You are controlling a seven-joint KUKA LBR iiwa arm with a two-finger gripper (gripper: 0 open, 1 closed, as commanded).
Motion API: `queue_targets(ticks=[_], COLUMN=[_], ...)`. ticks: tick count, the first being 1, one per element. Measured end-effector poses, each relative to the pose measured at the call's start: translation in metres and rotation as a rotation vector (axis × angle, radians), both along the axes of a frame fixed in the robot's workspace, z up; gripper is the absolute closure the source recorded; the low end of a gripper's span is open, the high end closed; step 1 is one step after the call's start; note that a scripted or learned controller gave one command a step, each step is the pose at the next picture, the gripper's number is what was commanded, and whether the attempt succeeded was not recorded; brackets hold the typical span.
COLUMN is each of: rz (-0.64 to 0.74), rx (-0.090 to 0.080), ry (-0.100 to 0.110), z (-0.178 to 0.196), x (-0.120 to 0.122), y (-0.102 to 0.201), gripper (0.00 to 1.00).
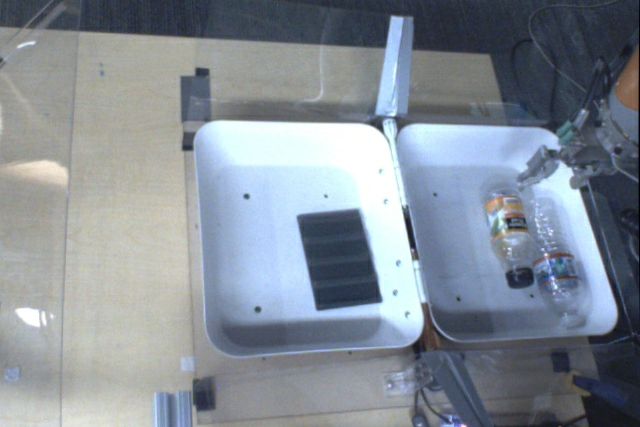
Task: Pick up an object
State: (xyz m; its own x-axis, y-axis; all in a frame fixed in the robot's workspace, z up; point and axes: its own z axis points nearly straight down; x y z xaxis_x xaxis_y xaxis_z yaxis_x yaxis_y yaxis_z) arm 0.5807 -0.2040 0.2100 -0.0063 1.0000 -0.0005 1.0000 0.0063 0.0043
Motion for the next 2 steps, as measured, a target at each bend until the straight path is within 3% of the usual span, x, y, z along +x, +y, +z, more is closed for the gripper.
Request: queue_targets(ticks=[1, 2], rz=[0.163, 0.165], rx=[-0.003, -0.003], ry=[-0.006, -0.014], z=[-0.122, -0.109], x=[0.014, 0.017], y=[-0.001, 0.001], gripper=[0.00, 1.00])
